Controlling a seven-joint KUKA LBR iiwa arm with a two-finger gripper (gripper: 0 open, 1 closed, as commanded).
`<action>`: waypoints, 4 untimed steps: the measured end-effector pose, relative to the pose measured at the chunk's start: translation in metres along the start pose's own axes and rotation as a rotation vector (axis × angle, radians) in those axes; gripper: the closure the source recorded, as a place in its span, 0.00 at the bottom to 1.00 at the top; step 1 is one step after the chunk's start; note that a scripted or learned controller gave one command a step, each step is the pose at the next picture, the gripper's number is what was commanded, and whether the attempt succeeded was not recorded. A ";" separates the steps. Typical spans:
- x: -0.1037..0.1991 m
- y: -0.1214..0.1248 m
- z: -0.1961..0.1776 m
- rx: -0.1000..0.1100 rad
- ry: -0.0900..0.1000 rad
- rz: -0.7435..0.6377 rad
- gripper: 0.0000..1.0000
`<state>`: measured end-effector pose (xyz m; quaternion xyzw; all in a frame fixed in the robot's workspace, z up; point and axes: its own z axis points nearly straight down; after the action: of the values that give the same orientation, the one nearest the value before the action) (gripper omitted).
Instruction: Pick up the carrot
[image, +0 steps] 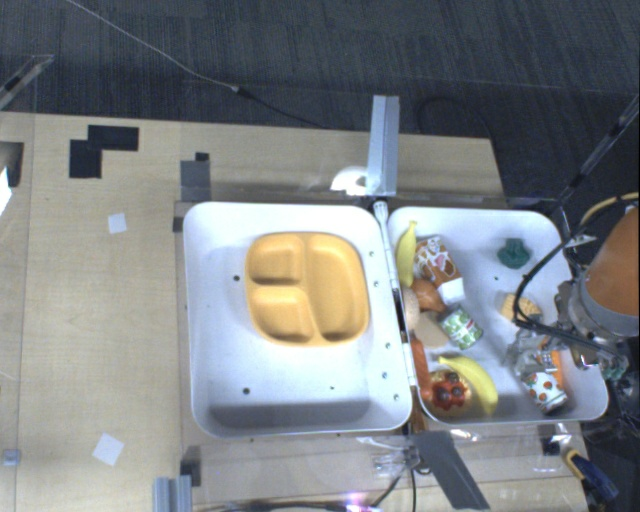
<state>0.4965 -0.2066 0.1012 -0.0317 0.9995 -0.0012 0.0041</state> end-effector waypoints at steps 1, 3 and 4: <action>-0.022 0.035 -0.005 -0.003 -0.001 -0.125 1.00; -0.019 -0.001 0.000 0.001 -0.002 -0.366 1.00; -0.016 0.001 0.011 0.005 -0.010 -0.878 1.00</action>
<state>0.5121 -0.2045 0.0906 -0.4536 0.8911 -0.0050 0.0079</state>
